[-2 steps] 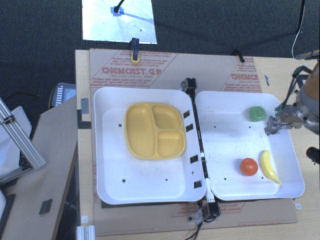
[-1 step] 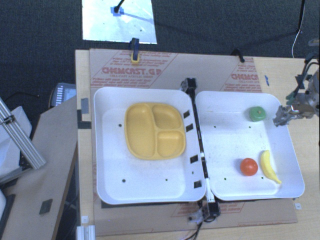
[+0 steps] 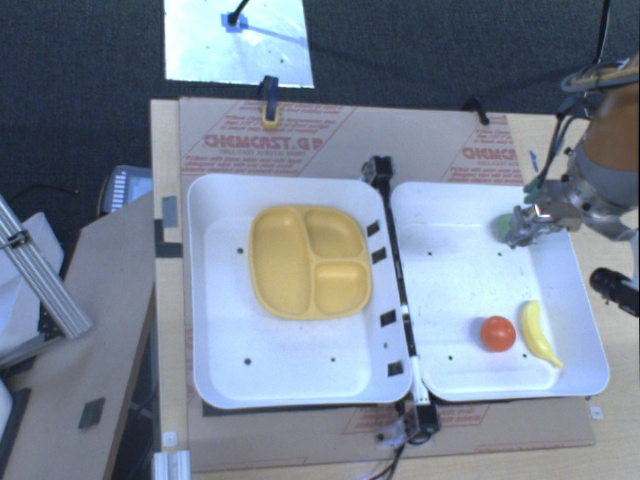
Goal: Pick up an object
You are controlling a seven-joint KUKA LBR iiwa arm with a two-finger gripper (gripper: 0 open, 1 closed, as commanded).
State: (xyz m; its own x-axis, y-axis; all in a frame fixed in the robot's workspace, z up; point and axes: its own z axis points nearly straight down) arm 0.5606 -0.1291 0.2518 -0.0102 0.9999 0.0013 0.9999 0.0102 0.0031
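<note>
Curved yellow banana, round red tomato, moulded tray

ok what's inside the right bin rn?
The right bin holds a red tomato and a banana near its front corner. At the far edge, the claw sits over a small green object, mostly covered, so I can't identify it.

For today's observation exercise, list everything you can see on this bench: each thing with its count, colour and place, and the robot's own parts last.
bins: two, white, side by side on the bench
divided tray: one, yellow, in the left bin
tomato: one, red-orange, right bin, near front
banana: one, yellow, right bin, beside the tomato
green object: one, green, right bin, at the gripper, partly hidden
arm: one, grey with orange band, reaching from the right
gripper: one, grey, low over the right bin
</note>
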